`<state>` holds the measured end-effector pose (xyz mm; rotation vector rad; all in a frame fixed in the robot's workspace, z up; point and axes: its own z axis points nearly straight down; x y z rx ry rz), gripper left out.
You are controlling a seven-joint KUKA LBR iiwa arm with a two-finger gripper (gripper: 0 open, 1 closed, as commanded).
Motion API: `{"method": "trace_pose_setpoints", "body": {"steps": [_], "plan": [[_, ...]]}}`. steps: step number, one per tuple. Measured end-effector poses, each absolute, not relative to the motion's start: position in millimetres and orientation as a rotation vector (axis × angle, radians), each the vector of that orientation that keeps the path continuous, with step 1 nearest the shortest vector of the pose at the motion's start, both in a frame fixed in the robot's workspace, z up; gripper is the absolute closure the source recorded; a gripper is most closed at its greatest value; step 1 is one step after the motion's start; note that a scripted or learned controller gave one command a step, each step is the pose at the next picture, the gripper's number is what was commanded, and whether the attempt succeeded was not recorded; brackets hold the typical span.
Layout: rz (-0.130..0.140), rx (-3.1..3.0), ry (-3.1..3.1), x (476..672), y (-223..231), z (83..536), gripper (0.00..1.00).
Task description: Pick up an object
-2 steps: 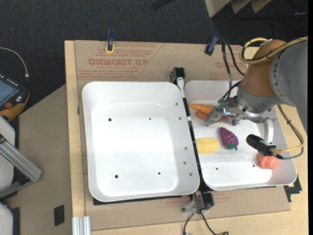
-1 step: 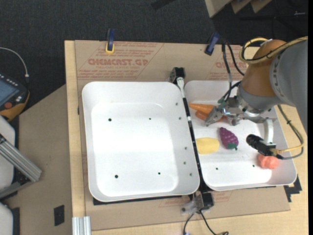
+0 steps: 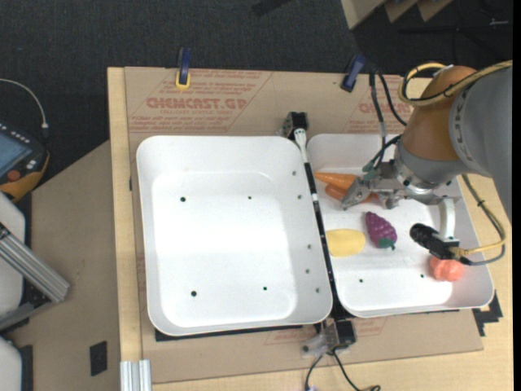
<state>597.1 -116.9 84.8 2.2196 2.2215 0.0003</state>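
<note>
The claw (image 3: 361, 192) hangs just beside the orange carrot (image 3: 334, 184); its spread cannot be told. The carrot, probably light, stiff plastic, suits a mid-body grip.

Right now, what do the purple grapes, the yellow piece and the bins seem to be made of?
The purple grapes look like moulded plastic or rubber: uniform colour, bumpy surface, slight sheen. The yellow piece seems the same kind of toy food, smooth and matte; whether it is hard or soft is not visible. The bins look like thin formed white plastic, with rounded corners and a glossy surface.
</note>
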Motion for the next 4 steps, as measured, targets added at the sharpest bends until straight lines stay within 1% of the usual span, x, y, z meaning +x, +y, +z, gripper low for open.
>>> {"method": "trace_pose_setpoints", "body": {"steps": [1,2,3,4], "plan": [[0.0,2.22,2.221,597.1,-116.9,84.8,0.0],[0.002,2.217,2.22,628.1,-135.1,85.0,0.0],[-0.025,2.23,2.238,662.0,-169.3,80.5,0.0],[-0.009,2.221,2.224,665.4,-167.9,94.7,1.0]]}}
